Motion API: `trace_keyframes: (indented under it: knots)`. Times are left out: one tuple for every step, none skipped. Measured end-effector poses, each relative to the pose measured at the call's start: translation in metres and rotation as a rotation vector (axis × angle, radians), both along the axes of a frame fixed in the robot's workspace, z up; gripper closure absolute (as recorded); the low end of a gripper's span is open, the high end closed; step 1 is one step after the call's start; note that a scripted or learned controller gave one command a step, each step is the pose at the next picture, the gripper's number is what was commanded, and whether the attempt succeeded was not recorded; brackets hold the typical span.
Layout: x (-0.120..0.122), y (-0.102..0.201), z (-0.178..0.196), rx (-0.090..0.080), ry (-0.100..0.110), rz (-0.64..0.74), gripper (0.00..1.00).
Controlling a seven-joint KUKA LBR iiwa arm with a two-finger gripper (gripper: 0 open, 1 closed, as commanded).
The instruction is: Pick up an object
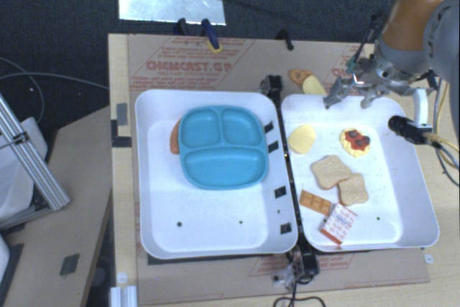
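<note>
Left bin [158, 226]: divided tray [221, 147] at centre, well left of the fingers [336, 98]. Right bin [410, 212], below the fingers: round piece [302, 139] nearest, topped disc [355, 141] right of it, two bread slices [341, 180] further forward, cracker [315, 202] and packet [338, 223] at the front edge. Two small items [307, 81] lay on the desk [215, 61], just left of the fingers.

Toy food pieces lying in the right white bin [413, 183]

A pale yellow round piece [302, 139], two tan bread slices [342, 180] and a small pizza-like disc [356, 141] are lying flat, apart.
</note>
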State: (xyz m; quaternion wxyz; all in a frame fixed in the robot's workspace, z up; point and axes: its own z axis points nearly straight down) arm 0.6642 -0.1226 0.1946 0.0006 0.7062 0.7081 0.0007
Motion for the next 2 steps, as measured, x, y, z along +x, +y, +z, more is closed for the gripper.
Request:
trace_keyframes:
  knots:
    - [0.003, -0.037, -0.116, -0.001, 0.003, -0.003, 0.00]
    - [0.006, -0.035, -0.098, -0.002, -0.005, 0.001, 1.00]
